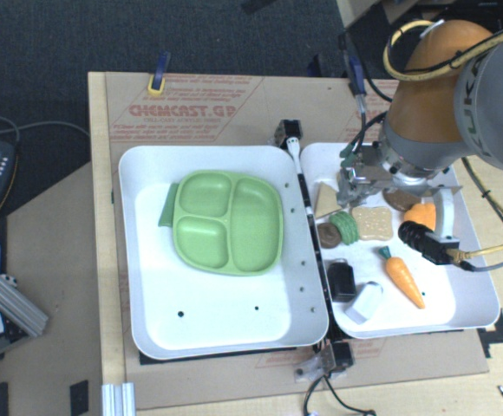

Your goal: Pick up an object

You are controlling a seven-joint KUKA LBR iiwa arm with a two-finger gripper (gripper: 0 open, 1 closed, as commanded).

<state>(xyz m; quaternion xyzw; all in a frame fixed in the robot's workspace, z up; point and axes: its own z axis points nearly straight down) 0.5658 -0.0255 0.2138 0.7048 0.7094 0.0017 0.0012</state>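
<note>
My gripper (352,194) hangs over the upper left part of the right bin (473,306), its metal fingers pointing down near a tan cracker-like square (375,224) and a green ridged toy (346,226). A small brown round piece (328,233) lies just left of the green toy. An orange carrot (403,280) lies lower in the bin, beside a black block (341,280) and a white block (366,300). An orange piece (421,214) and a brown disc (399,201) sit right of the fingers. Nothing shows between the fingers.
The left bin (147,258) holds a green divided plate (228,222). A black clip (288,132) sits at the top of the ridge between the bins. The arm's grey body and cables cover the right bin's upper right corner.
</note>
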